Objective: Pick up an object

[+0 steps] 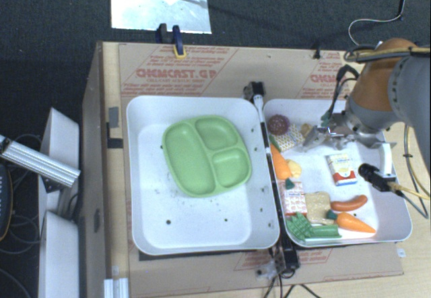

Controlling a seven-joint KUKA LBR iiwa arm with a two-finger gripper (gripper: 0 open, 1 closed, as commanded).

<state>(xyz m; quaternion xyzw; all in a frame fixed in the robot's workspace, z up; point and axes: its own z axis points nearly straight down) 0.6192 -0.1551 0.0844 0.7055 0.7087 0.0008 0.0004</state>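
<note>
The left bin (151, 222) holds 1 green divided plate (207, 155) with 3 compartments, lying slightly tilted toward the bin's centre. The plate's compartments carry nothing.

The right bin (397, 219) holds a scatter of toy food. Along its left wall sit a dark red round piece (278, 123) near the top, an orange carrot-like piece (279, 162) below it with a small yellow piece (295, 168) just beside, then a red-and-white printed packet (293, 201) and a green leafy piece (302, 226) at the bottom. Next come a tan cracker-like square (318, 204), a red sausage (349, 203) and an orange carrot (355, 223) near the bin's lower edge. A small white carton with red print (341, 169) lies at mid-bin.

The gripper (322, 135) hangs over the upper part of the right bin, above and left of the carton, close to a pale patterned piece (291, 138). How its jaws stand cannot be told, and nothing is visibly held. The grey arm (397, 98) with its orange band enters from the right.
</note>
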